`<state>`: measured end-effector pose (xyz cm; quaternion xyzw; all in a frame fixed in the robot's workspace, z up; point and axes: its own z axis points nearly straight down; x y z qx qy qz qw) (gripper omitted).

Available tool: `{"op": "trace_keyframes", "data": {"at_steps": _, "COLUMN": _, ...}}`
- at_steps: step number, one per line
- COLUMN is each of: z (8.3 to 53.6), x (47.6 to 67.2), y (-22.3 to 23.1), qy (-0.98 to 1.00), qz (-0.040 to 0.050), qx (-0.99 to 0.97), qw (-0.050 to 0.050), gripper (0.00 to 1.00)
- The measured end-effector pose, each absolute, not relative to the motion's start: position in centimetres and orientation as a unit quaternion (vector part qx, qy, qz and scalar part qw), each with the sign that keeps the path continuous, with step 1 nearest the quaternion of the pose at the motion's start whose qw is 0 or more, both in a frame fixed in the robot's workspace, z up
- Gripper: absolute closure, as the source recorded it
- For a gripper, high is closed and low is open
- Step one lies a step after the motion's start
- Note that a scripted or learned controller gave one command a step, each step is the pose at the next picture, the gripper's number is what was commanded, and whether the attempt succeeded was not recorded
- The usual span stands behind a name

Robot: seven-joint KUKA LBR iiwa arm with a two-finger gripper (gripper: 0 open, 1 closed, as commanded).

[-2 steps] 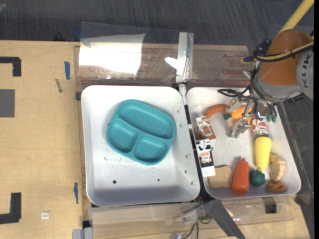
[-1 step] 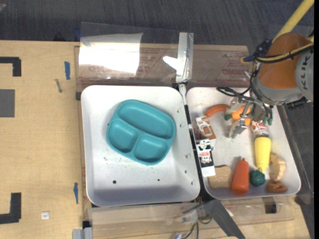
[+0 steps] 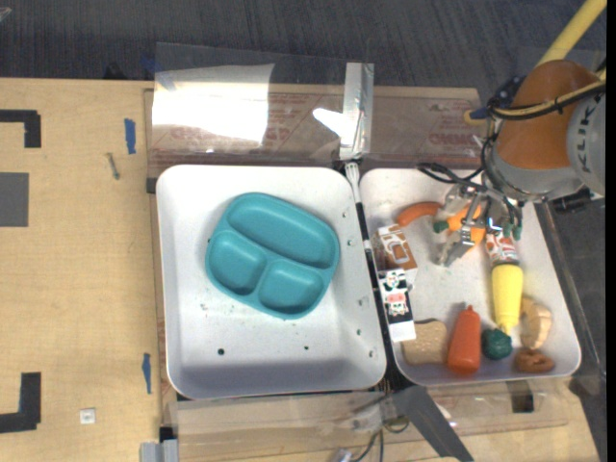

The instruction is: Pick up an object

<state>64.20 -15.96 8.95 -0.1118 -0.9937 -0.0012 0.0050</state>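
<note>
gripper (image 3: 469,227) low over the right bin (image 3: 563,301) (fingers too cluttered to judge), partly hiding an orange toy (image 3: 416,214).

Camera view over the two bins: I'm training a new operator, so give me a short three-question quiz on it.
1. True or false: the teal divided plate lies in the left bin.
2. Which bin is the hand over? A left, B right.
3. Fill in: beside the orange bottle stands a ____ bottle.

Key: 1 true; 2 B, the right bin; 3 yellow.
</note>
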Motion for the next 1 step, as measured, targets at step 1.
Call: {"op": "trace_keyframes", "data": {"at_steps": 1, "z": 10.28, "x": 64.79, "y": -15.95, "qy": -0.994, "qz": 0.0002, "qx": -0.112, "qw": -0.009, "gripper": 1.00}}
